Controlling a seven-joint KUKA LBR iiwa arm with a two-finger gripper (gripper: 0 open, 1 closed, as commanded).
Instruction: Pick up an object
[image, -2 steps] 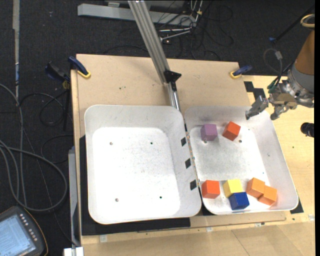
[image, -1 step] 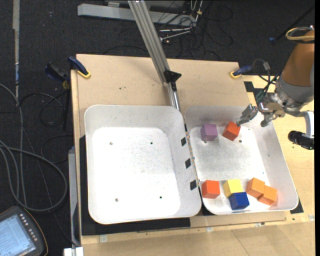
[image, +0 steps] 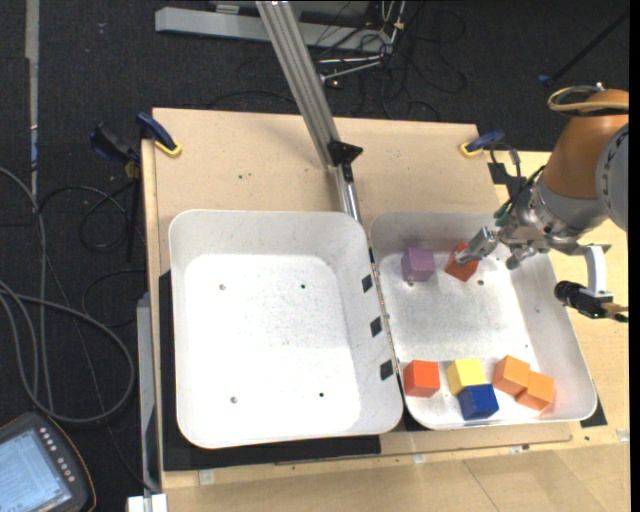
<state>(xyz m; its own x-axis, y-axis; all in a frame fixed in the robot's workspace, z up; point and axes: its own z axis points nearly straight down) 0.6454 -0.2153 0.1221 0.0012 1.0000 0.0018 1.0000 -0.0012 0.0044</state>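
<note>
A blue block (image: 479, 401) sits closest to the front edge of the right bin (image: 560, 340), touching the yellow block (image: 465, 375) just behind it, with an orange-red block (image: 421, 378) to their left and two orange blocks (image: 525, 382) to their right, all well below the fingers. The gripper (image: 478, 248) hangs over the back part of the same bin, reaching in from the right under the grey arm with its orange band (image: 583, 150). At its fingertips is a small red block (image: 461, 264), tilted and pressed against the tip of the nearer finger; the fingers look closed narrowly around its upper edge, though how firmly they grip it cannot be told from this angle. A purple block (image: 418, 264) lies just to the left of the fingers, near the red one but not touching it. The left bin (image: 190, 300) lies well to the left of the fingers, past the divider between the bins.
</note>
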